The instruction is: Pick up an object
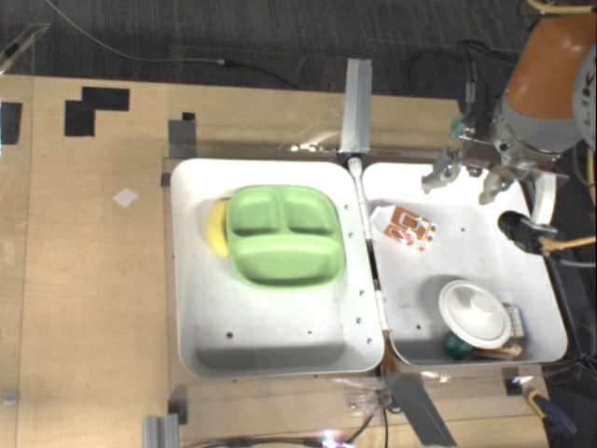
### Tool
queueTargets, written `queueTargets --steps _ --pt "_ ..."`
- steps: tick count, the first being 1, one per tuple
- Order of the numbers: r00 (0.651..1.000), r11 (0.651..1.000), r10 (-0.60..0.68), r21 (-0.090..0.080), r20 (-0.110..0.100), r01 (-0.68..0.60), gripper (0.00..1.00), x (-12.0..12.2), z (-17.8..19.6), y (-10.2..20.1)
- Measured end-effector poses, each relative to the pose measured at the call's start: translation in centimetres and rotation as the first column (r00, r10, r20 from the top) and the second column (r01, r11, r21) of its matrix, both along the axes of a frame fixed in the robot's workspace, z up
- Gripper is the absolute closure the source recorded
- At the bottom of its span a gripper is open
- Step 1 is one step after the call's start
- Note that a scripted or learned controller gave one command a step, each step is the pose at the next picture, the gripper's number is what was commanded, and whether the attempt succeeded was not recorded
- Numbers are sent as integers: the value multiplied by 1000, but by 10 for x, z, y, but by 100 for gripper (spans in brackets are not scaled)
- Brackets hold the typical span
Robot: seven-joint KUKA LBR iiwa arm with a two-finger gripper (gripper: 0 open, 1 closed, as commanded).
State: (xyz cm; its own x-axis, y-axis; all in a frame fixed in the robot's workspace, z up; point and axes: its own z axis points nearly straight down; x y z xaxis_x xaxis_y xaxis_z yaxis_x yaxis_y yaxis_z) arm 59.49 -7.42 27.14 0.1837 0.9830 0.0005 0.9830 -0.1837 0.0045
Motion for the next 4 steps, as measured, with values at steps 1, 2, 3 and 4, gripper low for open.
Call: queueTargets --steps 1,2,3,4 --pt "982 982 188 0 -1 -188 0 -22 -87 38" --pt "969 969 248 -1 -1 -248 0 11 -139 -22" --pt "877 877 481 -7 6 -481 0 75 -146 -27" --pt "745 745 667 -19 6 -667 0 77 -159 -24"
